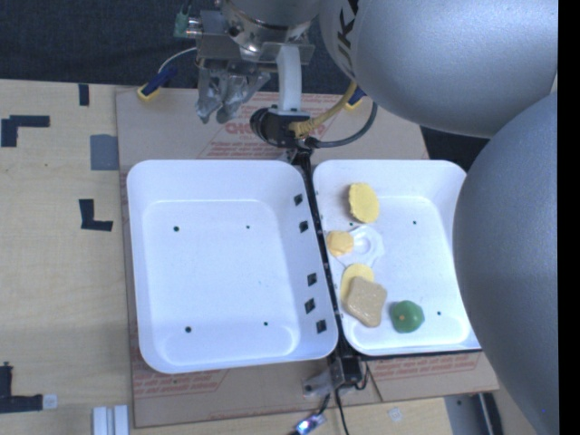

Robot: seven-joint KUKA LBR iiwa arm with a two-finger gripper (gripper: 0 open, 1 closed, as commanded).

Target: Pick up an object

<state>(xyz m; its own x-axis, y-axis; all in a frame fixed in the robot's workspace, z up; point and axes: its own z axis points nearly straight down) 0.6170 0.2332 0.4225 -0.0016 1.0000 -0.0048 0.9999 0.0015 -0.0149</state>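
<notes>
Gripper (223, 105) sits above the far edge of the left bin (145, 243), over the cardboard; whether it is spread or closed, cannot tell. Nothing seen in its grasp. Right bin (444, 243) holds a yellow oval piece (363, 202), small yellow lump (340, 243), tan bread slice (366, 301) overlapping a yellow disc (356, 273), and green ball (406, 315) just beside the slice.

From my gripper (224, 107), poised beyond the far edge of the left bin (145, 243), the right bin (444, 243) lies to its right and nearer the camera, holding five items (364, 202) along its left side.
</notes>
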